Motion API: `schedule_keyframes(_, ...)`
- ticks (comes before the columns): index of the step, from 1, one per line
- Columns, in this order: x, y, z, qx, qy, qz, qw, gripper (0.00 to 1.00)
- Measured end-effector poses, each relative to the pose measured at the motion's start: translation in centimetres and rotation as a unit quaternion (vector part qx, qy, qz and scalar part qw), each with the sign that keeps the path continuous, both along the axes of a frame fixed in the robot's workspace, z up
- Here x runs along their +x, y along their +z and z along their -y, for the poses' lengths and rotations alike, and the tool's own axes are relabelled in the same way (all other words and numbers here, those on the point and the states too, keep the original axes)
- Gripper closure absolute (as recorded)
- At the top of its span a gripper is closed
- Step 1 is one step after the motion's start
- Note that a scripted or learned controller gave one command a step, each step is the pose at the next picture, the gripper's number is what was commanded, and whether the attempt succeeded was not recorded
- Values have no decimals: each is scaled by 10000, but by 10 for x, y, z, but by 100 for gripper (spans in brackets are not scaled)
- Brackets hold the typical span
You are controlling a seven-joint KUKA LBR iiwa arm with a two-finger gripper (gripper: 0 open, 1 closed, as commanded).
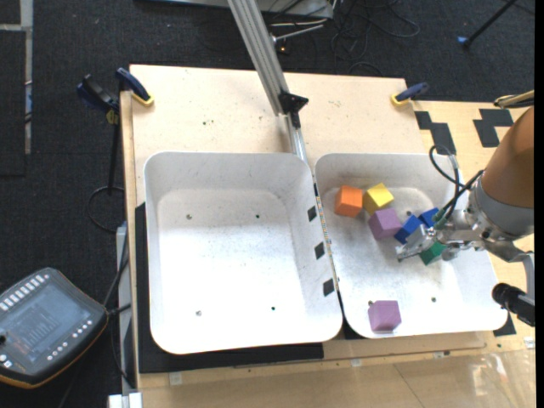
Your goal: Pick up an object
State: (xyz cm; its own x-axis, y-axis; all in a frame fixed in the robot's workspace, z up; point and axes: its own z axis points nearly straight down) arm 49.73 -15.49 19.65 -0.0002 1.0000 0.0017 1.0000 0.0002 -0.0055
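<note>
- While you check the near end of the right bin point(476, 320), note a purple cube point(384, 315) sitting alone close to the front wall, well apart from the other blocks.
- Further back, your gripper point(418, 246) is down inside the right bin, arm point(510, 181) reaching in from the right.
- Fingers: you can't tell how far they're open, or whether they have hold of anything; the view is too cluttered there.
- A green block point(434, 252) sits right at the gripper, a blue block point(411, 226) just behind the tips.
- A second purple cube point(384, 223) touches the blue one.
- Beyond that, an orange cube point(348, 201) and a yellow cube point(379, 196) sit side by side.
- Left bin point(170, 177) lies beside the right one.
</note>
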Motion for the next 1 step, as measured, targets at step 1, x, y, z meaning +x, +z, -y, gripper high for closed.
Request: schedule_keyframes(1,6,-49,6,-4,-6,3,10000,0)
